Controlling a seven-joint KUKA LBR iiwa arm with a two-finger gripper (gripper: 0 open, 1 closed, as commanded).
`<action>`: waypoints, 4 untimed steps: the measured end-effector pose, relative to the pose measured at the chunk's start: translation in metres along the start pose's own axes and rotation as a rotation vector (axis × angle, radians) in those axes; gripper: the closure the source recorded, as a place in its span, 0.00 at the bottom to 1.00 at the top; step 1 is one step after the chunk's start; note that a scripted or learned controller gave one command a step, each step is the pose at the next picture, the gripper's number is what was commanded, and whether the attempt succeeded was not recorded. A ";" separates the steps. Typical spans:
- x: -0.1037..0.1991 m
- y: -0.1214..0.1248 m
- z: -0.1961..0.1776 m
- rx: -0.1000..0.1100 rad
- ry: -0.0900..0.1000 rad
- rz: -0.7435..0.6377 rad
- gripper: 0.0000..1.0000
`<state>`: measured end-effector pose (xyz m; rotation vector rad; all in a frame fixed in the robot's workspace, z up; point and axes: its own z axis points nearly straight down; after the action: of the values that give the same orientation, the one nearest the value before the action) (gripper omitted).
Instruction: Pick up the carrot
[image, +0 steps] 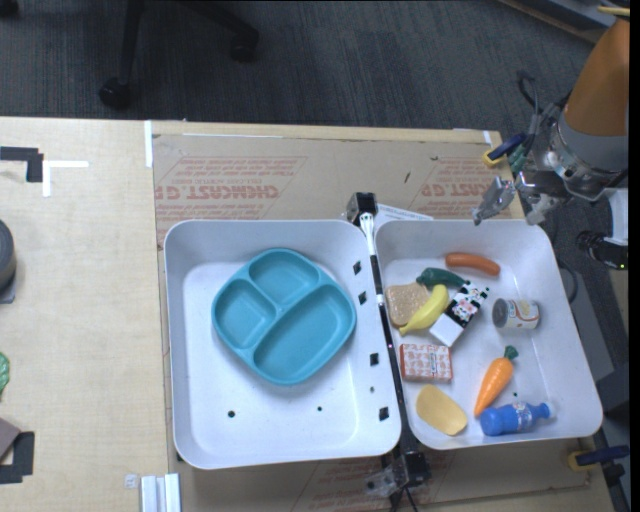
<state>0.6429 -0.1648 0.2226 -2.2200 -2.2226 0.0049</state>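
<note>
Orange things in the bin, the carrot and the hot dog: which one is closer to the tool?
The hot dog. It lies at the right bin's far end, just below the tool; the carrot, with its green top, lies farther away, beside the blue bottle.

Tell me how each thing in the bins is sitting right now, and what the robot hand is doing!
carrot: lying in the right bin, untouched
gripper: above the right bin's far edge, holding nothing
blue bottle: on its side, beside the carrot
can: on its side
banana: resting on the bread
blue plate: flat in the left bin
</note>
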 end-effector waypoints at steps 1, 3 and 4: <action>0.047 -0.067 0.128 -0.007 -0.001 -0.091 0.00; -0.037 -0.164 0.082 -0.004 0.000 -0.205 0.00; -0.041 -0.163 0.131 -0.005 0.000 -0.515 0.00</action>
<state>0.4792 -0.2064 0.0921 -1.5822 -2.7175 -0.0012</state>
